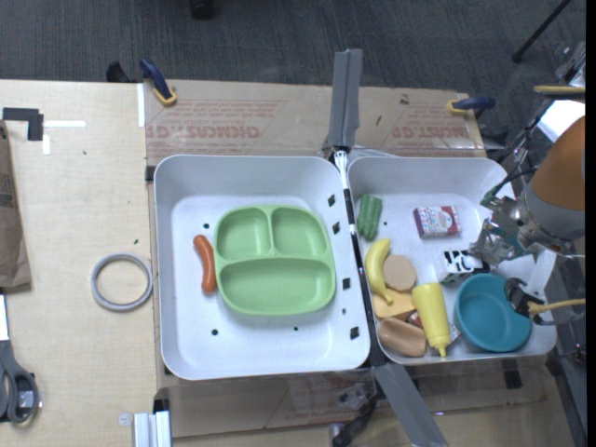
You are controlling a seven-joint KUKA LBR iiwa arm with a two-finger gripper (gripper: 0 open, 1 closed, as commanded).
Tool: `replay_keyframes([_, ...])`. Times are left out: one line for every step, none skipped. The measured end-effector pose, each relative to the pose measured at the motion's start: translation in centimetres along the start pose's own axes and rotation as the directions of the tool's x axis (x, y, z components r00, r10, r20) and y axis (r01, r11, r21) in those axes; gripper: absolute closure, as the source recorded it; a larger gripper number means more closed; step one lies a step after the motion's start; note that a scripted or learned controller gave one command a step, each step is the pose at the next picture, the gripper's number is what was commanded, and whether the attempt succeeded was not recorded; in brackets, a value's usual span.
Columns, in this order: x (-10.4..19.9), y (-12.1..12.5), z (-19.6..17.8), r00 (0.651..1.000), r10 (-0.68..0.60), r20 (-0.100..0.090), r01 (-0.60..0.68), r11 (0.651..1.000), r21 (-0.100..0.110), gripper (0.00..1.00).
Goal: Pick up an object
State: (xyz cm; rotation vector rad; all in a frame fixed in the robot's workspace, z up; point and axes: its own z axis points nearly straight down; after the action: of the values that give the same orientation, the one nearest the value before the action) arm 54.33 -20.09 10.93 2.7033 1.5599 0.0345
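White bins first: I see the left bin carrying a green tray with a sausage at its nine o'clock. In the right bin, a teal bowl sits at five o'clock, a mustard bottle beside it. The gripper hovers at three o'clock by a black-and-white toy; I cannot tell its opening.

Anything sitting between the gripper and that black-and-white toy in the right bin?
Nothing visible does. The gripper hangs at the right bin's right side, with the black-and-white toy just beside it on bare bin floor. The blue bowl sits close below, off the direct line.
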Motion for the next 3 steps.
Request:
replay_keyframes([0.7,2.8,-7.4,0.946,-0.324,0.001,0.324,0.946,0.031,1.00])
replay_keyframes([-0.1,-2.1,-1.4,0.992,-0.130,0.005,0.129,0.992,0.012,1.00])
replay_keyframes([-0.2,-2.3,-1.1,0.992,-0.128,0.006,0.128,0.992,0.019,0.00])
